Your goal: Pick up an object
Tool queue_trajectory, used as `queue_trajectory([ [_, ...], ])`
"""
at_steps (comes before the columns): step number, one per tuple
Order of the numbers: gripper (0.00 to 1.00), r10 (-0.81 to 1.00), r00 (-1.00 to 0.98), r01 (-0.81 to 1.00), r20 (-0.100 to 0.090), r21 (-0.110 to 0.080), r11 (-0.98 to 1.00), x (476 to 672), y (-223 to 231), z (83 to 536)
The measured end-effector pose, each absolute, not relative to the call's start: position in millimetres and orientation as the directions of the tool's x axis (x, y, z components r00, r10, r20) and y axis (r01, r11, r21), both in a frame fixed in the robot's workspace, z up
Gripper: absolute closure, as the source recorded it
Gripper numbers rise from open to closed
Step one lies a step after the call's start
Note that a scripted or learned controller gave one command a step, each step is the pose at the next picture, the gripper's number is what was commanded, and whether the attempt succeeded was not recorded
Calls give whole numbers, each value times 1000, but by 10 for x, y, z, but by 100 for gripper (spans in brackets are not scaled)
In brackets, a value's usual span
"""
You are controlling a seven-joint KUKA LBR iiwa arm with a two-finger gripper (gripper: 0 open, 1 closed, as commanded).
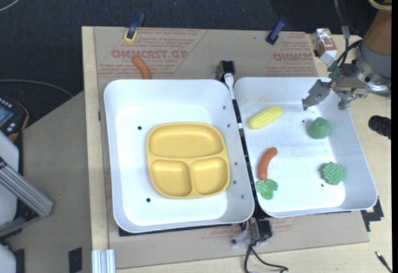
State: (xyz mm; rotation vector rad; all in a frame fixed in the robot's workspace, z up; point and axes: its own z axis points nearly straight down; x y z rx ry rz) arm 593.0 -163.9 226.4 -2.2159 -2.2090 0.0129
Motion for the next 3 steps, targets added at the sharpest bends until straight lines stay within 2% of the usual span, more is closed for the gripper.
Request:
queue_trajectory([
  [1, 0, 1000, 0, 1000, 0, -1, 0, 5957, -1637, 2344],
  [2, 0, 1000, -1, 1000, 1, -5, 1, 6046, -1625, 1767],
  [3, 0, 1000, 1, 1000, 2, -6, -1, 6026, -1694, 1306],
])
